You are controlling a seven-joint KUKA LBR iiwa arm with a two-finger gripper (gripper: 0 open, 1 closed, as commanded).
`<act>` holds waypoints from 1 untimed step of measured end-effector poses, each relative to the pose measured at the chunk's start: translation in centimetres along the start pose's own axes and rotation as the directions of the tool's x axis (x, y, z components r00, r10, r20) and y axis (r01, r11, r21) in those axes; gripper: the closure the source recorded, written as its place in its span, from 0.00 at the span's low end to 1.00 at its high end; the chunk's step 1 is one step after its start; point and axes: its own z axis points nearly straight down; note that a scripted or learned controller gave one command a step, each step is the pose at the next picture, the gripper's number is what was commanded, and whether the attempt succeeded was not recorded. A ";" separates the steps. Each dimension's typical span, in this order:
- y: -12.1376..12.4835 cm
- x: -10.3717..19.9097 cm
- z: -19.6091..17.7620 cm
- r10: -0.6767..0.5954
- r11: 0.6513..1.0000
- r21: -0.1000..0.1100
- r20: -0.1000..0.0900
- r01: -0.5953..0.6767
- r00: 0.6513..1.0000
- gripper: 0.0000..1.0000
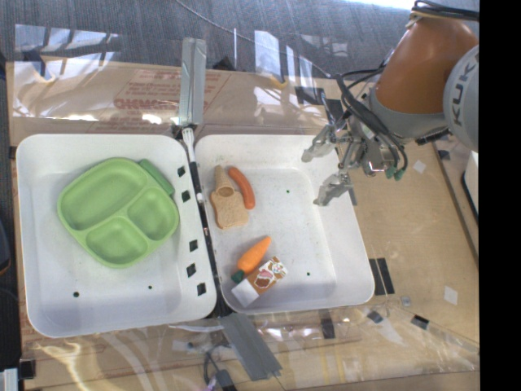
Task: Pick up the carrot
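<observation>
The carrot (254,253) lies in the right bin (326,243), toward its near left corner, slanted, its green stub end touching or nearly touching a small printed packet (267,274).

Going from the left: the left bin (49,283) holds a light green plate (118,211) with three compartments, smooth and rounded like moulded plastic. Across the divider, in the right bin, a tan slice of toy bread (228,206) lies flat with a matte face, and a thin orange-red sausage (242,187) lies just beside it. Nearer the camera comes the carrot, a short tapered cone that looks smooth and hard. Both bins are shallow, white and faintly speckled.

At the right, the gripper (334,169) hangs over the bin's far right edge, well apart from the carrot, its fingers spread wide with nothing between them.

The risks, as I judge them: the carrot's taper and slick skin could let it squirt out of a closing grip; the fingers might catch the packet too; and the sausage, similar in colour and shape, could be taken by mistake.
</observation>
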 end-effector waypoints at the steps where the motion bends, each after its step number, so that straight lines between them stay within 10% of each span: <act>1: -0.6 0.1 12.1 0.005 1.000 -0.003 -0.009 -0.005 1.000 0.00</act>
